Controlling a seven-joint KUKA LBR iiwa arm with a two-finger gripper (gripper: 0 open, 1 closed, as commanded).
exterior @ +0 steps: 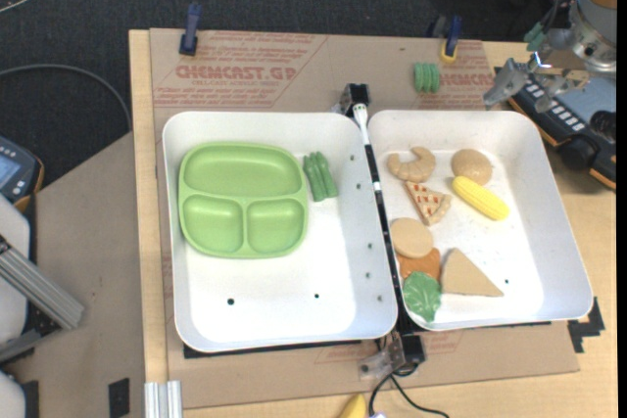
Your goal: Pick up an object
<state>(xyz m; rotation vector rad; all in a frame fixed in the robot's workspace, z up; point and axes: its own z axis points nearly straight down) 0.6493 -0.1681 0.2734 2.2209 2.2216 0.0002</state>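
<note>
The right bin (549, 240) holds several toy foods: a tan croissant (411, 162), a brown bun (472, 162), a yellow corn cob (480, 199), a pizza slice (428, 204), a round cookie (411, 237), a green leafy piece (423, 297) and a tan wedge (469, 277). In the left bin (284, 308) lie a green divided plate (242, 200) and a green bean pod (318, 176). My gripper (507, 81) hangs beyond the right bin's far right corner, apart from all the food, with nothing visibly in it.
A small green ribbed piece (426, 77) lies on the brown board behind the right bin. Blue clamps (190, 28) hold the board's back edge. A black divider clip (357, 98) sits between the bins. Cables and equipment (578, 127) crowd the far right.
</note>
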